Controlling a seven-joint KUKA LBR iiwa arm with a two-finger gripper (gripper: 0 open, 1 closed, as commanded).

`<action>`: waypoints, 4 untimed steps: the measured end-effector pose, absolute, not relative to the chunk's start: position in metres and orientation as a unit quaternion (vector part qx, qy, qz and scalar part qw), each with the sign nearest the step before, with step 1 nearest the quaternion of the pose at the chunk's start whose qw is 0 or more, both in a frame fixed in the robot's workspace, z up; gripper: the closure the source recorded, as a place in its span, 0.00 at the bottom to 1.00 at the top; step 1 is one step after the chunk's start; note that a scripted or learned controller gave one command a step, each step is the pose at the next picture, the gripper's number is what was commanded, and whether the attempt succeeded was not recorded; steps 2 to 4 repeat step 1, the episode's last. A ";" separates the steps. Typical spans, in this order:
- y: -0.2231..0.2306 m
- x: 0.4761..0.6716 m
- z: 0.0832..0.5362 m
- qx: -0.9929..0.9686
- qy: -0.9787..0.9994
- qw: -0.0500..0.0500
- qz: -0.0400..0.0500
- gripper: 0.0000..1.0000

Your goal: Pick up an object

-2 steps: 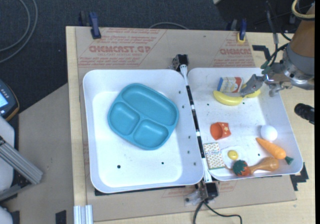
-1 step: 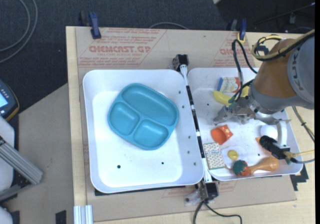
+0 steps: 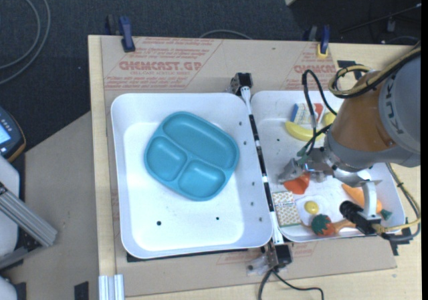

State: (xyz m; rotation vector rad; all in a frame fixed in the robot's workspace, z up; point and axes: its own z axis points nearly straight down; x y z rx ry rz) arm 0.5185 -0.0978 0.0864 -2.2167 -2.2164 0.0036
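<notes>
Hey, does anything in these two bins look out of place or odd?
Nothing looks spilled or broken. The blue plate sits askew in the left bin; the toys are jumbled together in the right bin under the gripper.

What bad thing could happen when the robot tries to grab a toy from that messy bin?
The right bin is crowded: an orange-red piece, a small yellow ball, a patterned card and a yellow banana-like toy lie close together. The gripper might nudge neighbours or pinch two things at once. It sits near the divider between the bins, so it may bump that wall. The arm also hides part of the bin.
</notes>
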 end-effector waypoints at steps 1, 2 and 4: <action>-0.099 0.521 0.097 -0.707 -0.707 0.000 0.000 1.00; -0.099 0.521 0.097 -0.707 -0.707 0.000 0.000 1.00; -0.099 0.521 0.097 -0.707 -0.707 0.000 0.000 1.00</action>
